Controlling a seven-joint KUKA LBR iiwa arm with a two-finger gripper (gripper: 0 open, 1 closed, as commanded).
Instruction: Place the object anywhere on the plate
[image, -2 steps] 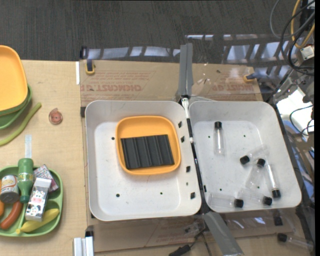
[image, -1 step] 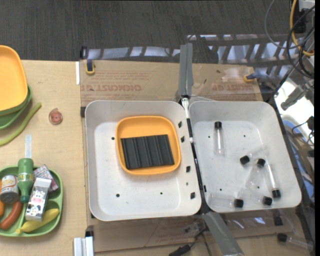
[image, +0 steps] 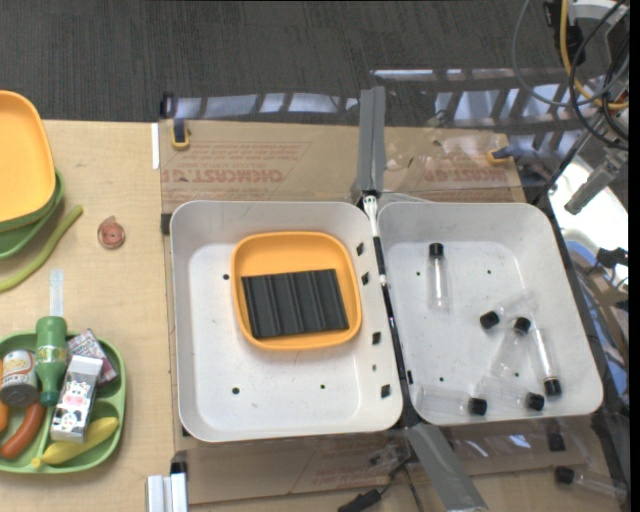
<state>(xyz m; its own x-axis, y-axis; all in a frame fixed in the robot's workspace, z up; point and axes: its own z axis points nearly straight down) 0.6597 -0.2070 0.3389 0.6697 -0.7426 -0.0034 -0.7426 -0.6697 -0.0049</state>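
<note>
Brown cardboard covers the bench (image: 300, 160) under two white bins, with dark carpet beyond. The right bin (image: 560, 250), on the side the arm reaches in from, holds a scatter of clear vials with black caps. One vial (image: 437, 275) lies alone toward the divider; the others (image: 520, 365) crowd together in the near corner, some crossing or touching. The left bin (image: 200, 400) holds the orange plate (image: 296, 250), and a dark ribbed pad (image: 296, 304) covers most of the plate's floor. No vial is on the plate yet, so the job looks unstarted. I cannot tell whether the hand is apart or together.

The step now, I judge, is picking a vial. The lone one looks the best choice: nothing touches it, so the hand can come straight down across its narrow width, not along its length. Clear, round glass or plastic will likely roll or slip, so a grip near the middle of the tube seems safer than one on the cap. The clustered vials risk a nudge or a double pick. For the release, the ribbed pad should check any rolling, so lowering close before letting go makes sense.
</note>
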